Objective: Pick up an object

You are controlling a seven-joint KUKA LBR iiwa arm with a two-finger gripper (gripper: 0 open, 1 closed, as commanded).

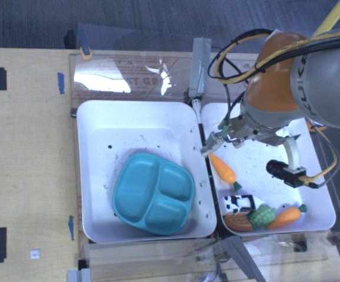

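My gripper [218, 141] hangs over the upper left part of the right bin [325, 201], close to the wall between the two bins. Just below it lies an orange toy carrot [223, 168], slanting down to the right, its upper end almost under the gripper's tip. Nothing visibly sits in the gripper. Along the bin's front edge lie a black-and-white toy [239, 203], a brown piece [236, 221], a green leafy toy [262, 215] and a second orange carrot [287, 216]. The grey arm with its orange band [272, 81] covers the bin's back part.
The left bin [93, 122] holds a teal divided plate [154, 192] in its front half. A black fitting [282, 170] on a cable hangs over the right bin's middle. Yellow and black cables loop above the wrist.
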